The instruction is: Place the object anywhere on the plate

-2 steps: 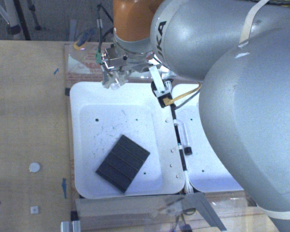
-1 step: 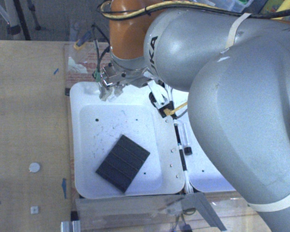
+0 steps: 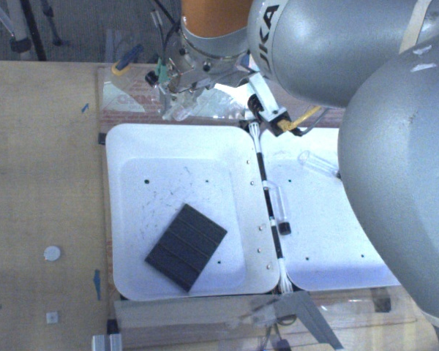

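The arm is being seen as the largest thing in the camera view, its grey bulk covering the upper right and hanging over much of the right bin, with the orange band above the wrist. The bench is being shown as a tan surface carrying both white bins side by side. The left bin is being occupied by the plate, a dark, ribbed, rectangular slab lying flat in the bin's lower middle, turned so that its long axis is running diagonally from lower left to upper right. The end effector is being held above the far edge of the left bin, over the crinkled clear film at the back of the bench; whether it is spread wide, drawn narrow or gripping anything cannot be told, since the tip is being blurred against that film. No object can be made out clearly at it. A small clear tube-like piece is lying in the right bin near the arm, and it cannot be said whether this is the object meant. The relation being turned on by the coming move is judged to be this: the plate is lying toward the camera from the end effector, almost straight down the view, well apart from it, so a travel across the bin's near half is being called for.
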### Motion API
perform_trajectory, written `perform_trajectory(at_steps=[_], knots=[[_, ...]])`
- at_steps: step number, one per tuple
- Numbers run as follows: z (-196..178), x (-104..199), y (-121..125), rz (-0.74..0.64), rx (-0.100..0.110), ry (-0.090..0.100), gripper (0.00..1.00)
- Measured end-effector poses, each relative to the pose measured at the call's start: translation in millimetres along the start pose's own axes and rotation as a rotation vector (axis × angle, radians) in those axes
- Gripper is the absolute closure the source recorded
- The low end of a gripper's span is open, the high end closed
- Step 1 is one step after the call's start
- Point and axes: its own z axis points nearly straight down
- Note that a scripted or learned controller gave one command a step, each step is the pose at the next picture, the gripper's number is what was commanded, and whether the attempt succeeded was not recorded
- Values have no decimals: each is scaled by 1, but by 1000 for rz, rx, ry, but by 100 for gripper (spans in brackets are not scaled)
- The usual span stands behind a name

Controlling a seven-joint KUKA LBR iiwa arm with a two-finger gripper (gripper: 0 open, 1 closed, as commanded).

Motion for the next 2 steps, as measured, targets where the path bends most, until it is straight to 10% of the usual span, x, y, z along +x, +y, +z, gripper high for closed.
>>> perform_trajectory(at_steps=[2], knots=[[0, 19, -41, -146, 4, 2, 100]])
